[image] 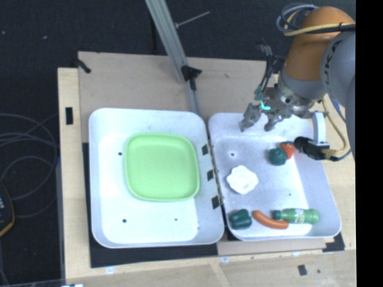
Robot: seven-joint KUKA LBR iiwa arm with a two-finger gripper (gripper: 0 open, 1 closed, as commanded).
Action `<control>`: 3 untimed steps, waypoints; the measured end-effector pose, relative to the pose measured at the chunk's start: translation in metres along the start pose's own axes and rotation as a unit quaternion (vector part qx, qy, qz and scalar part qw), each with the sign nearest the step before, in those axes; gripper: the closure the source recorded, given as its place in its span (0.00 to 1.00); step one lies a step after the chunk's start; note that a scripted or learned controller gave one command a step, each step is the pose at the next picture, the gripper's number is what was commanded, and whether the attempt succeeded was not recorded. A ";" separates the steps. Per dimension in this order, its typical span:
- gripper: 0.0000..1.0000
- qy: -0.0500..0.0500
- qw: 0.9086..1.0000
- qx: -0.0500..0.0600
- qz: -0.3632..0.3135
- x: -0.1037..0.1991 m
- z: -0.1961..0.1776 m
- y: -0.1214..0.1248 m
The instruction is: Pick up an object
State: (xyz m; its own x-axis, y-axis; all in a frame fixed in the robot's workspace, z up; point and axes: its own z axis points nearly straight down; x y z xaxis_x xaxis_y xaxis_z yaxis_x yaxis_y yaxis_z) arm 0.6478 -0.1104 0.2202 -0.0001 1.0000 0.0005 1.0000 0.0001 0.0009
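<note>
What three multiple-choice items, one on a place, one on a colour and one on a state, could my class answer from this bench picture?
1. Where does the plate lie?
A. Left bin
B. Right bin
C. On the bench outside the bins

2. What colour is the plate?
A. Red
B. Blue
C. Light green

3. What state is the gripper in?
A. Open, holding nothing
B. Shut on the bottle
C. Shut on the plate

Key: 1 A, the plate sits in the left bin. 2 C, its surface is pale green. 3 A, the fingers stand apart above the right bin, nothing between them; the bottle lies apart.
</note>
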 end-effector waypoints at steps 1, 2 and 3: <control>0.00 0.000 1.000 0.000 0.000 0.000 0.000 0.000; 0.00 -0.001 1.000 0.002 0.000 -0.004 0.043 0.003; 0.00 0.000 1.000 0.003 0.000 -0.001 0.102 0.009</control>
State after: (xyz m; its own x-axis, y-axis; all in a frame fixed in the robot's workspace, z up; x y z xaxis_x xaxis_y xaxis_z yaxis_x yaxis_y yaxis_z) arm 0.6571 -0.1111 0.1183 0.0001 1.0000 -0.0004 1.0000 -0.0001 -0.0045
